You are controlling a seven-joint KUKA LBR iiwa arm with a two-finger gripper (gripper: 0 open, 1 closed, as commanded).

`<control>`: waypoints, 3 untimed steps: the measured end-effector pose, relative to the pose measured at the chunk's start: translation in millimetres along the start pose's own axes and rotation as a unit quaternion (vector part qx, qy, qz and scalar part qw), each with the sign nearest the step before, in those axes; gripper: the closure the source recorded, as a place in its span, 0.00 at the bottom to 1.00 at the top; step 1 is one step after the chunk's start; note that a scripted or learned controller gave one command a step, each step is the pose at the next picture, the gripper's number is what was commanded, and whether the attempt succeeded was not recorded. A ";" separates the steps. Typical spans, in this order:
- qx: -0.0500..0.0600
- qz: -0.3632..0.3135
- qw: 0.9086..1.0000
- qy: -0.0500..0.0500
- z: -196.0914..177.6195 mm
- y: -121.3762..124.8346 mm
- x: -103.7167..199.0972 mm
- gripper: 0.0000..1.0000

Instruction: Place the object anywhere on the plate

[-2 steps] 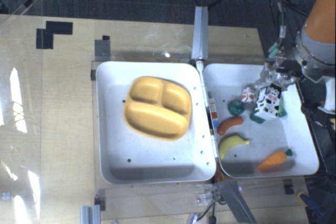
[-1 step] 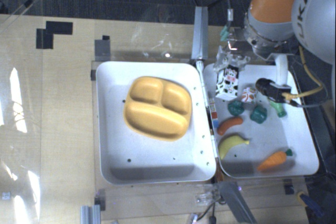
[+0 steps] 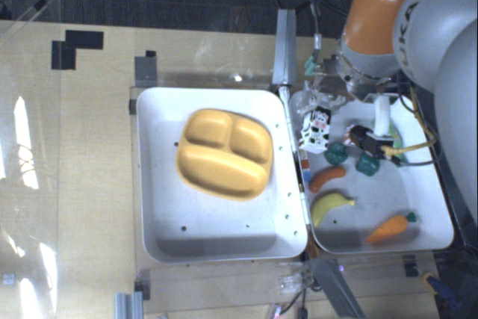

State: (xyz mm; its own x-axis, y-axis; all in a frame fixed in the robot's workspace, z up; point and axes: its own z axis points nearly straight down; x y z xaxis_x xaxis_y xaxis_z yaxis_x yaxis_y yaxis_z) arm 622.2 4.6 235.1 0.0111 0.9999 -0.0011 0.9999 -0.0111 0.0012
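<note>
Clearly the task stood at its picking stage: the yellow divided plate (image 3: 224,153) lay bare in the left bin (image 3: 149,183), and every candidate object sat in the right bin (image 3: 441,224). The arm (image 3: 418,19) reached in from the upper right of the frame, its gripper (image 3: 323,97) lowered at that bin's upper left corner, just above a small black-and-white cow toy (image 3: 315,131). Whether it was pinching the toy could not be told; the wrist hid that part.

Below lay two teal pieces (image 3: 351,158), a red sausage-shaped toy (image 3: 327,177), a yellow banana (image 3: 328,207) and an orange carrot (image 3: 388,228) toward the lower right.

In my judgement the next move called for a secure grasp, a lift over the wall between the bins, and a carry leftward to the plate.
</note>
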 end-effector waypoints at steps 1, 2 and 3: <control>-0.001 0.058 0.998 0.000 -27.9 -21.7 -48.2 1.00; 0.000 0.249 0.968 0.000 27.6 -9.4 -33.9 1.00; 0.000 0.256 0.967 0.001 18.1 29.3 57.6 1.00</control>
State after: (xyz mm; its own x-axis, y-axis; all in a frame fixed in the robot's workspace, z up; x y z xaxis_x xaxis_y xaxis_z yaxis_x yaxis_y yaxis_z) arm 652.2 61.9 217.0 0.5050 0.8631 0.0014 0.8631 -0.5050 0.0020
